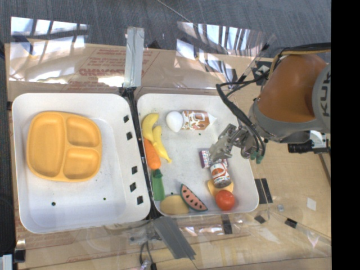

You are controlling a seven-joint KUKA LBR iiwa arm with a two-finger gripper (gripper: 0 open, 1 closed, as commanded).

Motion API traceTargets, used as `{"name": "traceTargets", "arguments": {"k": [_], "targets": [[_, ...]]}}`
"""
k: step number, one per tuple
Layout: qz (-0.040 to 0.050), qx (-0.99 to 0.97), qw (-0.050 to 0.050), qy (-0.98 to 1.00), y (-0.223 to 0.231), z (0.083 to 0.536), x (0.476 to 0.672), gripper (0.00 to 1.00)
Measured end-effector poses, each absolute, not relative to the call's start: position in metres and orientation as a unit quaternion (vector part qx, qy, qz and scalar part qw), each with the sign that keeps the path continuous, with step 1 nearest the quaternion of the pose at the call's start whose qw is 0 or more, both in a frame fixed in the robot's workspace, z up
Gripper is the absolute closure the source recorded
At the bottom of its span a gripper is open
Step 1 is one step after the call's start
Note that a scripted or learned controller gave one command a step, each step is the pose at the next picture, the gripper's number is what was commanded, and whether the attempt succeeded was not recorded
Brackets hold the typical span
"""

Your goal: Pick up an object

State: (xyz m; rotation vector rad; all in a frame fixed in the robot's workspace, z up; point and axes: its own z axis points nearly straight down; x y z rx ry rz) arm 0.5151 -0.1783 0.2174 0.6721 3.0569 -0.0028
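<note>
My gripper (218, 149) hangs low over the right side of the right bin (185, 151). It sits just above a red-and-white can (221, 174) and beside a small purple box (204, 158), which it partly hides. Nothing shows held in it. Elsewhere in this bin lie a yellow banana (152, 132), an orange carrot (152, 156), a white egg (174, 121), a brown-and-white carton (196, 120), a green vegetable (158, 186), a watermelon slice (193, 199), a red tomato (225, 199) and a tan potato (174, 206).
The left bin (34, 207) holds a yellow divided tray (63, 146). The bins meet at a black-clipped divider (138, 151). The arm's orange band (289, 89) and cables (239, 103) overhang the right bin's far right corner. Cardboard (292, 207) and tape surround the bins.
</note>
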Motion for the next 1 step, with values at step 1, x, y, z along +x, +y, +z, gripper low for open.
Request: {"name": "traceTargets", "arguments": {"k": [1], "targets": [[0.0001, -0.037, 0.000, 0.999, -0.1644, 0.1789, 0.4903, 1.00]]}}
